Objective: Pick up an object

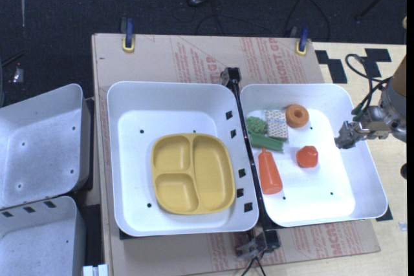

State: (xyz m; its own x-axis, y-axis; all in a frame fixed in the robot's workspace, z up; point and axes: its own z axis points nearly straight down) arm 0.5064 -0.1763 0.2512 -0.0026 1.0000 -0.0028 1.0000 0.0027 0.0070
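Claw (347,137), grip state unclear, hangs over right bin's (362,194) edge; red block (307,156) nearest.

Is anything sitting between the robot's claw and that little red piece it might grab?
Nothing visible does. The gripper sits at the right bin's right side, and the small red piece lies just to its left, with bare white floor between them. The orange ring and orange carrot lie off that line.

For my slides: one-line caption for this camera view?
Gripper at right bin edge; yellow divided tray in left bin.
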